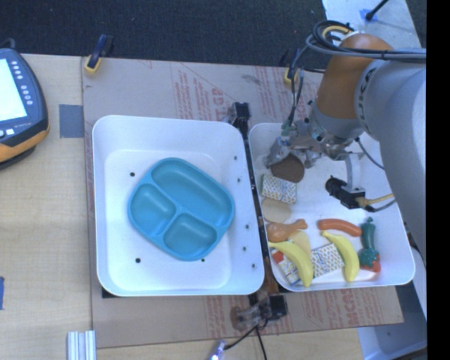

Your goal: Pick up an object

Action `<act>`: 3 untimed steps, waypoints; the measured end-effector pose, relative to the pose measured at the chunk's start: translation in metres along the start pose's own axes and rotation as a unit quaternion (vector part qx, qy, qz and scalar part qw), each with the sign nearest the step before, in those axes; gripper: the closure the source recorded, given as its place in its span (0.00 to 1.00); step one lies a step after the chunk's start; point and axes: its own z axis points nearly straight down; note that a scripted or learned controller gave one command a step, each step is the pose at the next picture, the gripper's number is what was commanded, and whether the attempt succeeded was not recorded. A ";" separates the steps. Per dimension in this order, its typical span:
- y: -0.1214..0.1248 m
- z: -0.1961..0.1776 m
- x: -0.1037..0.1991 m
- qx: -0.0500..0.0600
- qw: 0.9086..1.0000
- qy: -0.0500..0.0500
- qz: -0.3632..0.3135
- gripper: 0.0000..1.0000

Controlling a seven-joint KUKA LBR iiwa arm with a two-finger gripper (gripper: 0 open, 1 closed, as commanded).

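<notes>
Toward two o'clock on the surface, the grey arm's gripper [289,156] is hovering just over a brown rounded object [289,169] in the right-hand shallow white bin [394,272]. Judging by this, it is descending to grasp; next comes closing squarely. I cannot tell the fingers' state. No writing is legible.

Blue tray [181,209] in white bin [105,201]; yellow bananas [343,252], orange sausage [339,226], brown block [289,169]

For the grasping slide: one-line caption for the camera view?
Arm's gripper over a brown item in the right bin of toy food; blue tray in the left bin.
</notes>
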 end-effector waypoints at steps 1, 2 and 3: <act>0.001 -0.013 -0.001 -0.001 1.000 0.000 -0.001 1.00; 0.001 -0.013 -0.001 -0.001 1.000 0.000 -0.001 0.00; 0.000 -0.017 -0.016 -0.004 1.000 0.000 0.002 0.00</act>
